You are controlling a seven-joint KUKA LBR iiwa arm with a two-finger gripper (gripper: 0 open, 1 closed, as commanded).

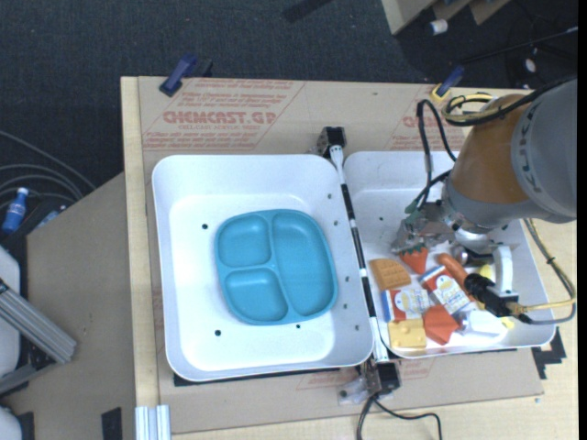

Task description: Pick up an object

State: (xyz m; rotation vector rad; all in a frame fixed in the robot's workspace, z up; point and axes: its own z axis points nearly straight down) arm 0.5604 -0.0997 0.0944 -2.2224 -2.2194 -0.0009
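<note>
Crowded into the right bin, hard by the desk's right edge and near corner: a jumble of small bright pieces, any one of them fit for picking. Among them one tan-orange square block at the heap's left, one yellow block against the bin's near wall, one red chunk just beside it, and one long orange piece farther back. White-labelled packets wedged between. Overlapping too thickly for a sure total; touching or lying on one another, none clear of its neighbours.

Low over the far side of that heap, the gripper, slung under the grey arm reaching in from the right. Wide or narrow: cannot tell, with the arm's own bulk masking much of it from above.

Two white bins in all, side by side. In the left bin, one blue tray of three compartments, flat at the middle, well apart from the heap. Two black clips on the seam between the bins, one at the far end, one at the near end. Two blue clamps on the desk's far edge, one toward the left corner, one toward the right. Red lettering across the brown sheet behind the bins.
</note>
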